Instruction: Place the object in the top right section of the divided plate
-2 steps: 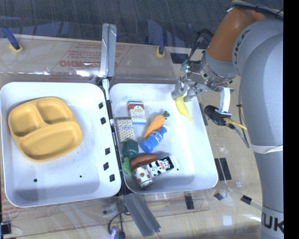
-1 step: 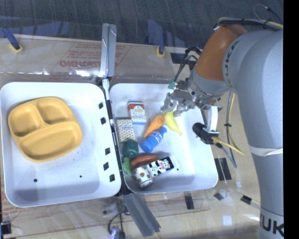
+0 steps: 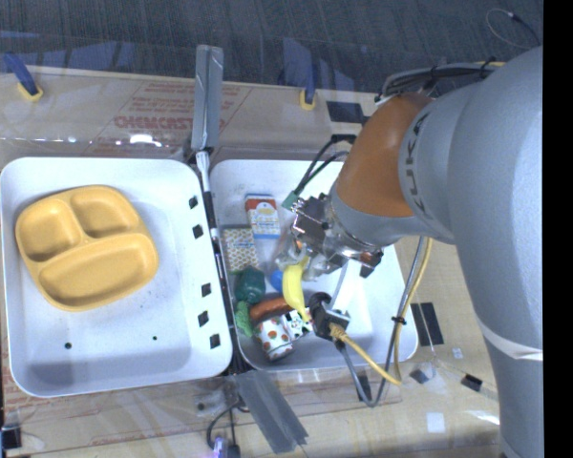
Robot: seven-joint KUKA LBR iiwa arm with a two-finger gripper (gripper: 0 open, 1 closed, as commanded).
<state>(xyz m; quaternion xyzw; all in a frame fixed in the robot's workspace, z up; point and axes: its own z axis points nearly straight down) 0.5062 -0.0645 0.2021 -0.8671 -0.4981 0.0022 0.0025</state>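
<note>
while the arm [image 3: 430,160] is reaching in from the right, i am seeing its gripper [image 3: 310,273] hanging low over the right bin [image 3: 382,346], just above a jumble of small objects. i cannot tell how the claw is set. under it, a yellow banana [image 3: 294,288] is lying beside a green item [image 3: 249,282], a small carton [image 3: 261,216], and a white cup with dark spots [image 3: 279,333]. well apart, the yellow divided plate [image 3: 84,244] is sitting in the left bin [image 3: 105,356], its 3 sections showing bare.
</note>
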